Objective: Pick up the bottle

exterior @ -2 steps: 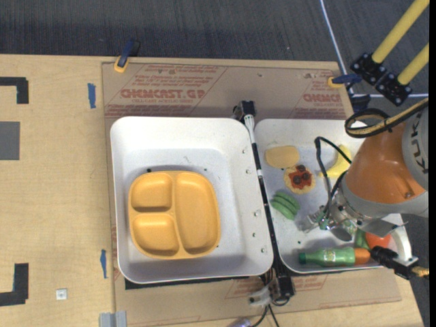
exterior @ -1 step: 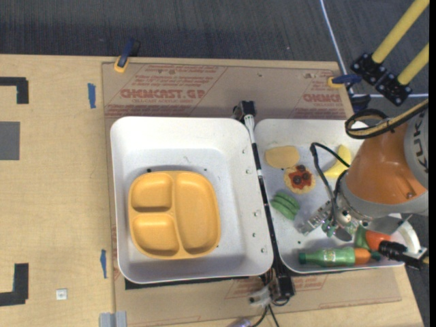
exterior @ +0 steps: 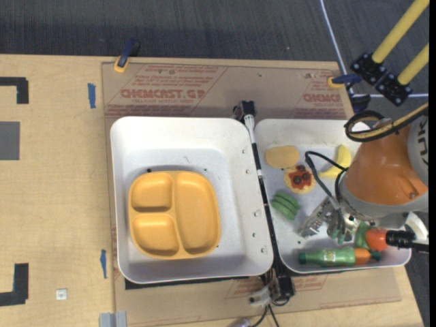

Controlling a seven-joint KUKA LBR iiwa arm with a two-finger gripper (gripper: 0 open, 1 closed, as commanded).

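Reading "CHEMCAST GP", the board (exterior: 163, 92) underlies both bins; pincer (exterior: 325, 218) state unclear above the bottle (exterior: 332, 256).

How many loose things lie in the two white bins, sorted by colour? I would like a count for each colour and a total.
Yellow: 3 (divided plate, flat oval piece, piece by the arm)
Green: 2 (bottle, ridged piece)
Yellow with red topping: 1 (small round piece)
Orange-red: 1 (piece under the gripper)
Total: 7

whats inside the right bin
The right bin holds a green bottle, a green pod, a tan slice and a pizza piece. The arm covers the rest.
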